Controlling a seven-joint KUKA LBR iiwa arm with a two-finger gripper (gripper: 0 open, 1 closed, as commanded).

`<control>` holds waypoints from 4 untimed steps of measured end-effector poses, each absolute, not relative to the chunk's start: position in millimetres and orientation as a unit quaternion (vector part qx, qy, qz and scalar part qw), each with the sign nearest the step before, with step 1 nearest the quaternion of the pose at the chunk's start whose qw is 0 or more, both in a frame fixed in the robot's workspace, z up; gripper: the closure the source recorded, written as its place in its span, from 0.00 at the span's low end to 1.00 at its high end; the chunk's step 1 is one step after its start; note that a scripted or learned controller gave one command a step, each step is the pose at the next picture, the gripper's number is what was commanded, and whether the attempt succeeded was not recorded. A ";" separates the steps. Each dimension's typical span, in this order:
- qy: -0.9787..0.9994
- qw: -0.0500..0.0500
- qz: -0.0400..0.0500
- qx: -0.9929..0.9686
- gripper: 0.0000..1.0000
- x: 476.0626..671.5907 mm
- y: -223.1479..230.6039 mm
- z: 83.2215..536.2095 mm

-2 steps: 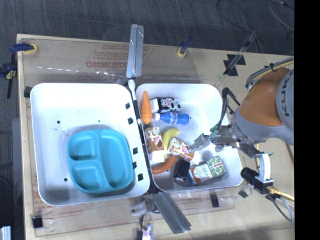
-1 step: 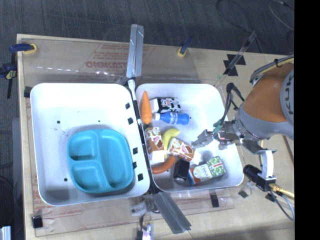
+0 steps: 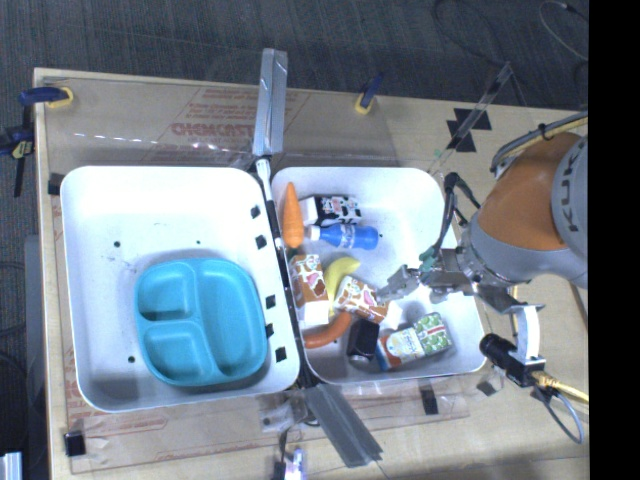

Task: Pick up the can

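The can (image 3: 418, 337), with a green, white and red label, lies on its side near the front right corner of the right bin (image 3: 400, 180). My gripper (image 3: 398, 281) reaches in from the right and hovers over the bin's middle right. It sits just above and left of the can, beside a red and yellow snack packet (image 3: 360, 299). Nothing shows held in it. The grey arm with its orange band (image 3: 520, 213) hangs over the bin's right rim.
The right bin also holds a carrot (image 3: 291, 218), a cow-patterned carton (image 3: 338, 208), a blue bottle (image 3: 346, 236), a banana (image 3: 342, 268), an orange sausage (image 3: 325, 333) and a black item (image 3: 362, 341) touching the can. A blue divided plate (image 3: 200, 318) lies in the left bin (image 3: 120, 198).
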State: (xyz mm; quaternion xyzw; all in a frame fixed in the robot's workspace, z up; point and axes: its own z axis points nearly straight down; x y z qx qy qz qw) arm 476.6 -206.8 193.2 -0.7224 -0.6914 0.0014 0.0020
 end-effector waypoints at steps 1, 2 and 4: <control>-0.764 0.001 0.000 -0.645 0.00 482.0 -160.5 157.7; -0.743 -0.011 -0.003 -0.669 0.00 508.0 -171.2 110.8; -0.676 -0.025 -0.009 -0.737 1.00 492.5 -129.6 119.9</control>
